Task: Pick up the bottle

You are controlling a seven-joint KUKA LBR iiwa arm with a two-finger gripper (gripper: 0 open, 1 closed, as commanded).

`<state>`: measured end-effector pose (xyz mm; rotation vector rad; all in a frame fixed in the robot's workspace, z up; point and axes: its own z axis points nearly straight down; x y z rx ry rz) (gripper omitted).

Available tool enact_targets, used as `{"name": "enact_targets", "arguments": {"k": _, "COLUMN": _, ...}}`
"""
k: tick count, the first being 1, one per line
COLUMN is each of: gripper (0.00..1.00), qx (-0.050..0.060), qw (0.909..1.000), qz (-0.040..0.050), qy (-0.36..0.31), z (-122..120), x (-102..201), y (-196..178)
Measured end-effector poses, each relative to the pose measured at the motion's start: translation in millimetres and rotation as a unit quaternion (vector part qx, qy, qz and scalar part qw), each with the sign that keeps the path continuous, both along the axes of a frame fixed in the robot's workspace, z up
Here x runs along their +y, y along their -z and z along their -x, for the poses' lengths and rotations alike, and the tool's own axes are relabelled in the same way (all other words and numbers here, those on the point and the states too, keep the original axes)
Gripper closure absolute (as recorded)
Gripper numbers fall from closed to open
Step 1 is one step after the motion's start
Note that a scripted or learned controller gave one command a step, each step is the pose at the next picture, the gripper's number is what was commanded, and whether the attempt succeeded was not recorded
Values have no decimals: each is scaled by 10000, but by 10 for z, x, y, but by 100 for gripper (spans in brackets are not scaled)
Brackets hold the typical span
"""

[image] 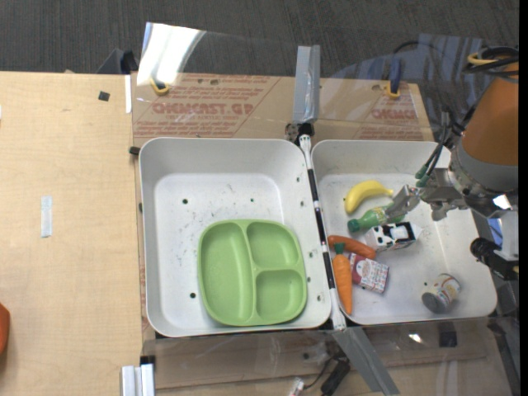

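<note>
Right of centre in the frame, in the right-hand shallow white bin (474,299): a small green plastic bottle (369,219) lying on its side, just below a yellow toy banana (367,194) and above an orange toy carrot (350,245). Touching or nearly touching its right end, the two-finger gripper (403,206), reaching in from the right edge on the grey arm with the orange band (493,122). Impossible to tell the claw's spread at this size (tip too small and dark against the clutter). Judged as the approach just before a grasp. Best to straddle the bottle across its narrow width, not along its length, and keep clear of the black-and-white toy cow (393,235) just below the tip. Likely to roll if nudged sideways, so descend straight, close gently, lift slowly. Further away: a second carrot (342,285), a pink printed packet (370,273), a small tin can (441,293) at lower right, and a green divided plate (251,272) in the left bin (165,221).
</note>
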<state>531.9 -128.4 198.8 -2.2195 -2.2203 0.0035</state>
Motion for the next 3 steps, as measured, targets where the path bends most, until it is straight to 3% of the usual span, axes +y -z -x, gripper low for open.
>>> {"name": "enact_targets", "arguments": {"k": 1, "gripper": 0, "qx": -11, "qw": 10000, "qz": 1, "qy": -55, "z": -391, "x": 102, "y": 1075}}
{"name": "enact_targets", "arguments": {"k": 2, "gripper": 100, "qx": -9, "qw": 10000, "qz": 0, "qy": -38, "z": -389, "x": 89, "y": 990}}
{"name": "enact_targets", "arguments": {"k": 3, "gripper": 100, "qx": -4, "qw": 9997, "qz": 12, "qy": 235, "z": -545, "x": 836, "y": -497}}
